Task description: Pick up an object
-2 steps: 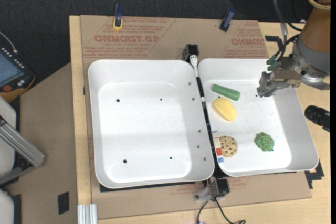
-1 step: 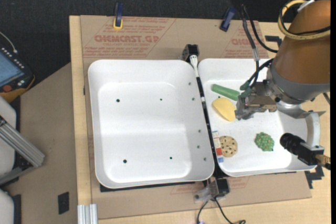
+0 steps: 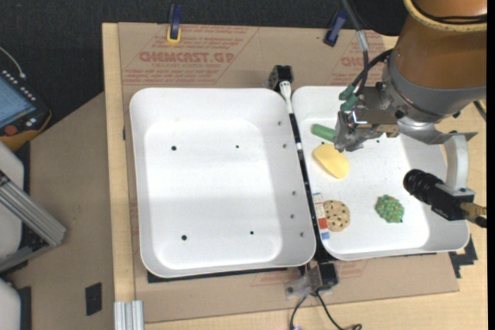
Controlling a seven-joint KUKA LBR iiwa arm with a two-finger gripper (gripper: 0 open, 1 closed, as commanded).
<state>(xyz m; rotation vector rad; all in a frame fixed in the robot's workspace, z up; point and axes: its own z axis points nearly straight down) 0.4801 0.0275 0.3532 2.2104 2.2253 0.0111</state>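
- Hanging over the right bin (image 3: 433, 239), my end effector (image 3: 346, 141) is low, just above the yellow piece (image 3: 331, 161) and beside the green piece (image 3: 323, 133).
- I cannot tell how it is set, or if it grips something.
- Nearer the front lie a cookie (image 3: 335, 215) and a green broccoli (image 3: 390, 209).
- Beside it on the worktop (image 3: 116, 89) is the left bin (image 3: 209, 182).

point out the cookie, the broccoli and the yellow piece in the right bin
cookie (image 3: 335, 215), camera view, centre of its top face
broccoli (image 3: 390, 209), camera view, middle of the green head
yellow piece (image 3: 331, 161), camera view, its middle
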